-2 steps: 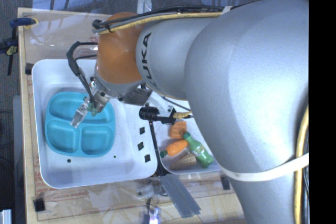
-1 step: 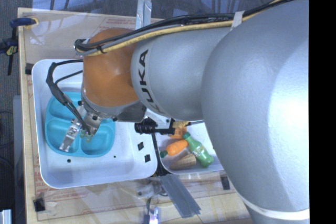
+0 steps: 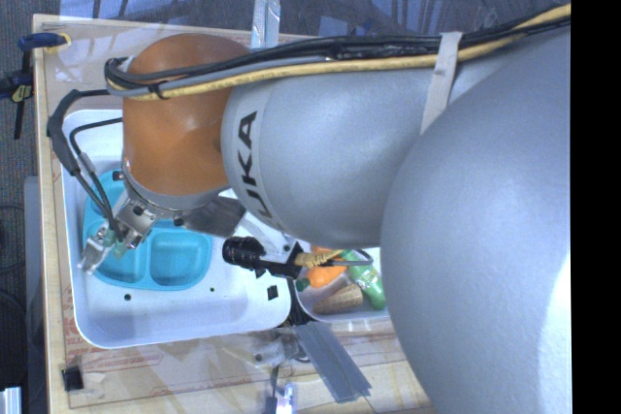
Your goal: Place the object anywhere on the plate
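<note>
Since the arm (image 3: pixel 388 170) hides much of both bins, judgement rests on the little that shows. The left bin (image 3: pixel 165 320) lies beneath the pincer. The blue plate (image 3: pixel 179 259), divided into compartments, sits directly under the pincer and to its right. The pincer (image 3: pixel 105 245) hangs low over the plate's left compartment; whether it is released or clenched cannot be told.

Advice: let go only once low and well inside the rim, then lift straight up.

The object is probably the green scrap (image 3: pixel 123 244) touching the pincer's tip: small, bright, shape unclear.
</note>
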{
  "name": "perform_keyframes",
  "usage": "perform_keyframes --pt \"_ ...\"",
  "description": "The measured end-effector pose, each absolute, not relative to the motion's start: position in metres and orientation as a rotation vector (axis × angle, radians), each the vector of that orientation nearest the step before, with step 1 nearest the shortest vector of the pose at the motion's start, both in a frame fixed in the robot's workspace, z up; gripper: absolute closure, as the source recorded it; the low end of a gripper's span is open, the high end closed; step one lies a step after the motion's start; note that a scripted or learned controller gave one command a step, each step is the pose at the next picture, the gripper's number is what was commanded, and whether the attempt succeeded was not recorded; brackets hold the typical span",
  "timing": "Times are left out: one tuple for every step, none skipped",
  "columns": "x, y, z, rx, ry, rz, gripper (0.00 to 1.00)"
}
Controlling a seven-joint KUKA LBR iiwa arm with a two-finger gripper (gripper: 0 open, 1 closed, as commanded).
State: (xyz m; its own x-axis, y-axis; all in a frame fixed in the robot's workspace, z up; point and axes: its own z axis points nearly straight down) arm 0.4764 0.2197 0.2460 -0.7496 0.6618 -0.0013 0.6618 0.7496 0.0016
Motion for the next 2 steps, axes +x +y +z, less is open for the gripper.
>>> perform_keyframes --pt "0.543 0.161 0.341 0.81 3.033 0.002 0.0" --pt "0.543 0.163 0.351 0.795 3.037 0.001 1.0"
